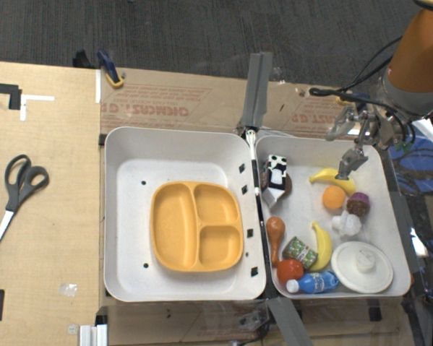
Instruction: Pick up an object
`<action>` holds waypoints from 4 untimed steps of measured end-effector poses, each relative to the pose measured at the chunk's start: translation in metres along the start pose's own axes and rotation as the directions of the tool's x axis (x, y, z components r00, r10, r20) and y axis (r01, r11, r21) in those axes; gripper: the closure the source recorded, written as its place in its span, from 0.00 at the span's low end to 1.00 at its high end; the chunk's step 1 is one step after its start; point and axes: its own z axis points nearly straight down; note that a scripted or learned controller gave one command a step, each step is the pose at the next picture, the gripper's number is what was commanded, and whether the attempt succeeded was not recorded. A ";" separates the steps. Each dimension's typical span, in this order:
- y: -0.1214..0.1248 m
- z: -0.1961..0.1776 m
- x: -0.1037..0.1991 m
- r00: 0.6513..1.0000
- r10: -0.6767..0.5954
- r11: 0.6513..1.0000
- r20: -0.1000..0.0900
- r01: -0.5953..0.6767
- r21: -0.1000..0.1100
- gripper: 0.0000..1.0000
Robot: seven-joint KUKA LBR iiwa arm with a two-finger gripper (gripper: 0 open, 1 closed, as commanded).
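My gripper (344, 145) hangs open over the far side of the right bin (389, 186), with nothing between its fingers. Just below it lie a yellow banana (330, 177), an orange (334, 198) and a purple fruit (357, 205). A black-and-white cow toy (276, 172) sits at the bin's far left. Nearer the front are a brown drumstick (274, 229), a second banana (322, 244), a green packet (298, 251), a red tomato (289, 270), a blue bottle (316, 283) and a white bowl (362, 266).
The left bin (128, 200) holds a yellow divided plate (198, 227). Scissors (17, 187) lie on the wooden bench at the left. A blue clip (110, 67) sits at the far edge. Cables hang by the arm at the right.
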 end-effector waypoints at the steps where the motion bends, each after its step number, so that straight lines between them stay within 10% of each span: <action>1: 0.000 0.136 0.035 0.966 0.260 0.966 0.000 -0.260 0.001 0.00; 2: 0.001 0.125 0.033 0.967 0.256 0.967 0.006 -0.256 0.001 1.00; 3: 0.046 -0.037 0.041 0.961 0.278 0.961 0.001 -0.278 0.000 1.00; 4: -0.042 0.077 0.038 0.991 0.135 0.991 0.000 -0.135 0.000 1.00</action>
